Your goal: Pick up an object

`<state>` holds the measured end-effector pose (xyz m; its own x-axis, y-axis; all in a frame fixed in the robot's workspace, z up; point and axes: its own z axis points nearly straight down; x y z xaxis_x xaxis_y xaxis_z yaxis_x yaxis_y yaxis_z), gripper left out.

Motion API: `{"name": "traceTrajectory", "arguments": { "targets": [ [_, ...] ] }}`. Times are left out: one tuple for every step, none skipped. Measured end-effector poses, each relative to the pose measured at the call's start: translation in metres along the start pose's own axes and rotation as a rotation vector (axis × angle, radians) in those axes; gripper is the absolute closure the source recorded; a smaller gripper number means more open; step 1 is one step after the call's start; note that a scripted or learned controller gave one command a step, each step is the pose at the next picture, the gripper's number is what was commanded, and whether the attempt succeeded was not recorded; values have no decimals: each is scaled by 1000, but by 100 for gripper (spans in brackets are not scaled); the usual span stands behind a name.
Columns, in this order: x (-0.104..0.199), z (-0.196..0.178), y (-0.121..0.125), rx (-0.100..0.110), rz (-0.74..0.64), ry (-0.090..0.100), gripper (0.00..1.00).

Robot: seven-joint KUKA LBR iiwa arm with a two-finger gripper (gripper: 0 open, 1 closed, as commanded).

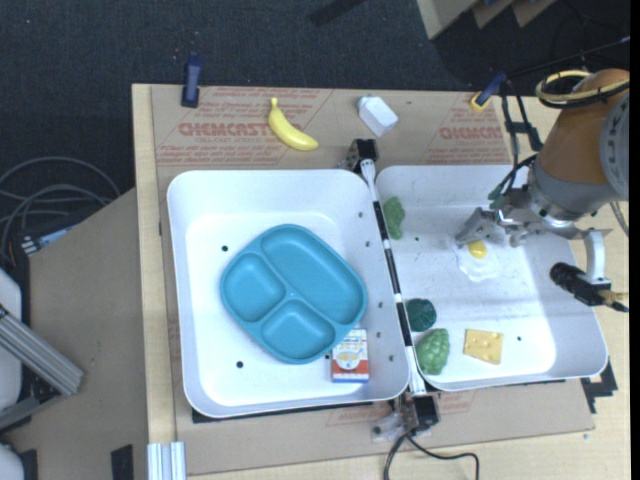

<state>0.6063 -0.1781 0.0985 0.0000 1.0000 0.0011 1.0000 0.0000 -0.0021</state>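
two white bins (190, 298) on the worktop, and the hand (487, 230) hangs low in the right one over a small yellow-and-white piece (477, 254), partly hidden; its grip i cannot tell. three green bits (432, 350) and one cheese wedge (483, 346) nearby.

Robotics lab, test-cell setup. Desk (250, 118) is topped with printed cardboard, two white bins (190, 208) clamped side by side on it. Grey-and-orange industrial arm (580, 148) reaches over the right bin. Loose cables (45, 203) coil on dark carpet left of the desk; aluminium extrusion (40, 353) lies there too, nearer the front. Plastic toy food as props: banana (290, 128) behind the bins, cheese (483, 346) in the right bin. More wiring (420, 438) hangs at the desk front.
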Motion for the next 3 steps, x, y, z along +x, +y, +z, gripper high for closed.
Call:
{"name": "traceTrajectory", "arguments": {
  "targets": [
    [0,-11,1,-3,0,-1,100],
    [0,-11,1,-3,0,-1,0],
    [13,14,-5,1,0,0,0]
  ]
}}
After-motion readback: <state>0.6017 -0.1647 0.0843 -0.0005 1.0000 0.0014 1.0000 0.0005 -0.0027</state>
